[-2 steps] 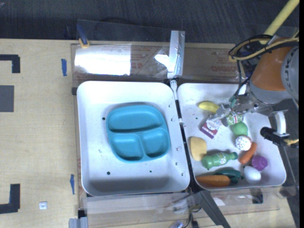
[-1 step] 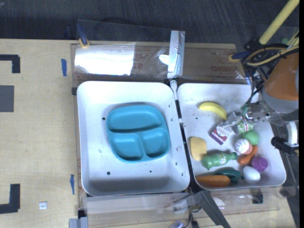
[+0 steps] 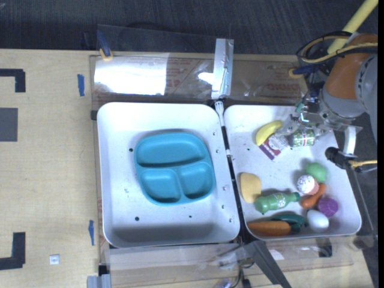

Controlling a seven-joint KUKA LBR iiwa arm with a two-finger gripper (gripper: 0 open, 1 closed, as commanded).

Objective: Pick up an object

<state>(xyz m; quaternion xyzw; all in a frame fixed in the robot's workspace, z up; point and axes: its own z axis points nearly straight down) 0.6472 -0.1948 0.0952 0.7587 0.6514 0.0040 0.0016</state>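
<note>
My gripper [image 3: 307, 120] hangs over the back of the right bin [image 3: 241, 120], reaching in from the right. Just below it lies a small green-and-white can [image 3: 302, 139], beside a purple-and-white packet [image 3: 273, 145] and a yellow banana [image 3: 267, 131]. I cannot see whether the gripper touches the can. Toward the front of the bin lie a yellow lemon-like piece [image 3: 249, 186], a green bottle [image 3: 274, 201], an orange carrot [image 3: 269, 227], a white egg [image 3: 317, 220], a purple piece [image 3: 327, 206], a green ball [image 3: 316, 173] and a red-and-white piece [image 3: 307, 185].
The left bin [image 3: 114, 161] holds a blue divided plate [image 3: 174, 166]. A clear plastic sheet and a metal bracket [image 3: 222, 68] stand behind the bins. The arm's orange band [image 3: 343, 80] and cables sit at the right bin's back right corner.
</note>
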